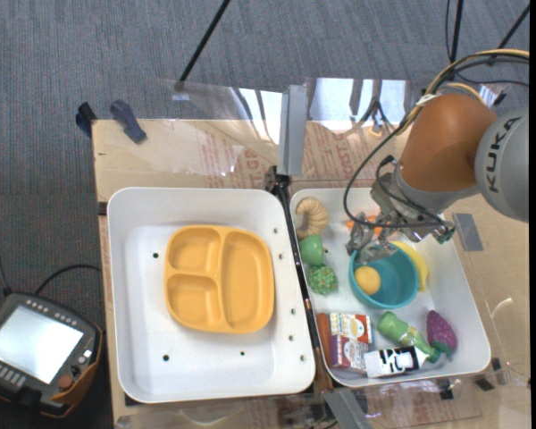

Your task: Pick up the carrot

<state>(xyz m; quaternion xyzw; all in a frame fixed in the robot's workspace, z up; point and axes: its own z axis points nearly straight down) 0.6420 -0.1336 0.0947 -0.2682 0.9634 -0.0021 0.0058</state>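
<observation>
The carrot (324, 331) is a slim orange piece lying along the left wall of the right bin (469, 307), pressed against a red and white carton (348, 338). My gripper (371, 237) hangs over the far rim of a teal bowl (395, 284) in the middle of that bin. It is up and to the right of the carrot, well apart from it. The grey arm with its orange band (439, 146) covers the gripper's upper part. Nothing of the carrot is between the fingers.
The teal bowl holds a yellow lemon (367, 280). Around it lie a croissant (311, 213), two green vegetables (320, 266), a green bottle (397, 327), a purple eggplant (440, 329) and a black-labelled bottle (393, 362). The left bin (134, 329) holds a yellow divided plate (220, 277).
</observation>
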